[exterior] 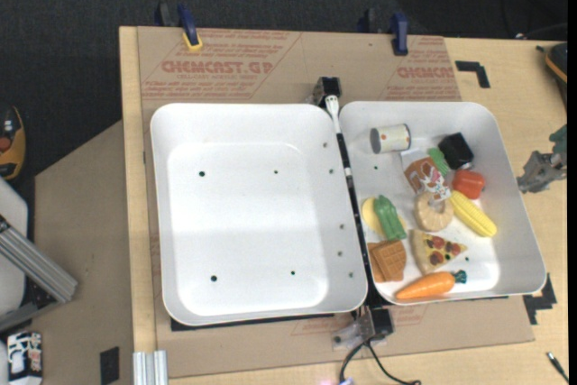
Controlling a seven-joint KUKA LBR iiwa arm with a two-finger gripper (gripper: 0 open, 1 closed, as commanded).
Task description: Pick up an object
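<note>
The gripper (539,169) is seen at the right edge of the frame, at middle height, as a small grey shape just outside the right rim of the right bin (510,241). It is too small and blurred to tell if it is open or closed, and nothing is seen held in it.

All the objects lie in this right bin. Nearest to the gripper are a red toy vegetable (469,184) and a yellow corn cob (474,215) below it. A black block (455,149) sits in the upper part, with a white cylinder (389,138) to its left. At the lower edge lies an orange carrot (425,287), with a pizza slice (438,250) and a brown waffle (389,259) above it.

The left bin (243,203) touches the right one along the middle. Both stand on a brown board (270,59) with red print.
</note>
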